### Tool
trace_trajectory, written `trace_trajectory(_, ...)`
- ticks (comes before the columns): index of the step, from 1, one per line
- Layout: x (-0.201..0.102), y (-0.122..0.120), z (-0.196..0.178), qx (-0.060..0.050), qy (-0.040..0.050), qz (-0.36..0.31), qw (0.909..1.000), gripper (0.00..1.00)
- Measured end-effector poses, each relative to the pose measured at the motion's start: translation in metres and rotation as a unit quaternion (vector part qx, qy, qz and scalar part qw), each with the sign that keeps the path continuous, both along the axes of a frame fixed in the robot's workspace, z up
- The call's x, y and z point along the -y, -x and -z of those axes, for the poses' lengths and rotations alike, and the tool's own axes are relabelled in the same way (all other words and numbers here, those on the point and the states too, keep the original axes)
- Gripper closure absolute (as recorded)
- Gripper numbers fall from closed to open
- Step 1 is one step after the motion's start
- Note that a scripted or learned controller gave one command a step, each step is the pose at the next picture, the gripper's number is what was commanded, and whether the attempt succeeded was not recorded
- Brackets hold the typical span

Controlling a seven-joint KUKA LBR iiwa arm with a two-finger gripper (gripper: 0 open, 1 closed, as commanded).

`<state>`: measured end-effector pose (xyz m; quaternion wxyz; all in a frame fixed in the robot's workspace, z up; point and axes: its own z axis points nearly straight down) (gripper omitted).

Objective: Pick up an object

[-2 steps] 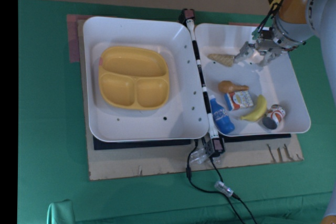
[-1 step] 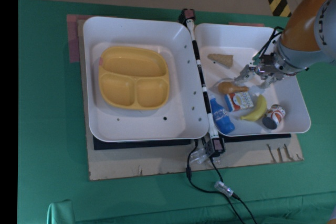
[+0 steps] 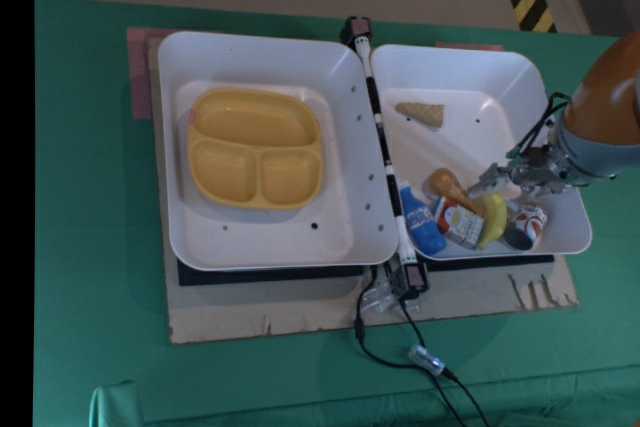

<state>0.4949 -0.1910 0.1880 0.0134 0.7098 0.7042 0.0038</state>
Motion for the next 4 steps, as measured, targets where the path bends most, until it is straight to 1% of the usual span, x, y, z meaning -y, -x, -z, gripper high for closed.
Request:
trace_trajectory(1,-0.048,-0.071,-0.036,-0.006,-0.0041,-0.002,1.0000,0.00)
trace_trajectory(2,-0.059,-0.025,0.000,0.000,-0.0019,-0.001,1.0000,0.00)
trace_trajectory(3,-0.093,-0.110,0.001,-0.002,-0.0033,-0.002,1.0000,0.00)
trace_trajectory(4,-0.085,-0.184,0.002,-0.005,-0.0040,-0.002,1.0000,0.00)
